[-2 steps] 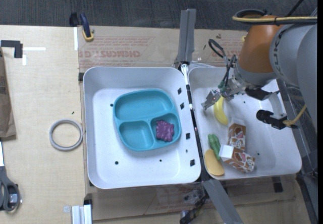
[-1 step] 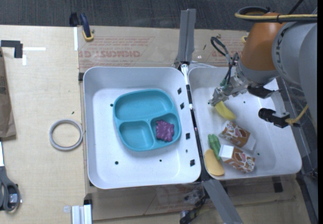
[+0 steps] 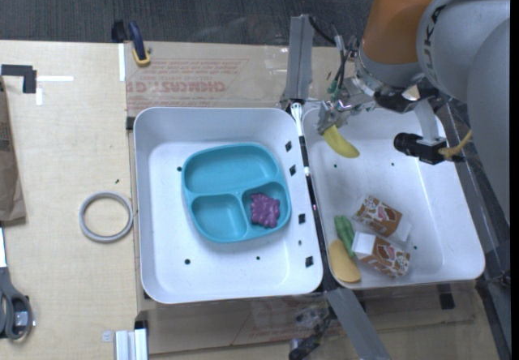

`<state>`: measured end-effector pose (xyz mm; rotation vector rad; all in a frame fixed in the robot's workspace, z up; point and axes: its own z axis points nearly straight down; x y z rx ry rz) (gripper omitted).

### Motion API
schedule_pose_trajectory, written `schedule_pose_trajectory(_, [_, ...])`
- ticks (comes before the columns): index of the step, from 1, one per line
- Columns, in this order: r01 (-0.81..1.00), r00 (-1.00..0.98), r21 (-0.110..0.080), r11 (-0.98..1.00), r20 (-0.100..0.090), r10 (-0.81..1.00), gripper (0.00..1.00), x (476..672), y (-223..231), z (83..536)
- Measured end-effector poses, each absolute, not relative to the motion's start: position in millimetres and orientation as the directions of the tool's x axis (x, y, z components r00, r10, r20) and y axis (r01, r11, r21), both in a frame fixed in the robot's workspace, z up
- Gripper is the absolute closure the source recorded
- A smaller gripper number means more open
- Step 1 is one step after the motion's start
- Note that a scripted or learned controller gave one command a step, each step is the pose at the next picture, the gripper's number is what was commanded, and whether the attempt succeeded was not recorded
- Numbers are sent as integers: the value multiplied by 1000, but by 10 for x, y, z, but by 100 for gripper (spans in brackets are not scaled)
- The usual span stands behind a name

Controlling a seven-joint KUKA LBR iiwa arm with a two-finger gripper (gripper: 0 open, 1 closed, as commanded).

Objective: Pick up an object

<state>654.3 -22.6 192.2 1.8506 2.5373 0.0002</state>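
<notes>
A small yellow banana (image 3: 341, 143) hangs at the back left of the right bin (image 3: 454, 212). Its upper end sits between the fingers of my gripper (image 3: 331, 122), which is shut on it. The grey arm with its orange band (image 3: 405, 6) reaches in from the upper right. Lower in the same bin lie a green vegetable (image 3: 345, 230), a flat yellow piece (image 3: 345, 263) and two brown patterned packets (image 3: 379, 216) (image 3: 386, 255).
The left bin (image 3: 154, 188) holds a teal divided tray (image 3: 223, 176) with a purple grape bunch (image 3: 264, 209) in its right compartment. On the bench to the left lie a grey tape ring (image 3: 106, 216) and scissors (image 3: 12, 311). A metal divider (image 3: 298, 66) stands between the bins.
</notes>
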Motion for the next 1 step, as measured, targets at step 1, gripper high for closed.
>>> schedule_pose_trajectory(1, [952, -305, 0, 305, -1, 952, 0, 6541, -229, 1917])
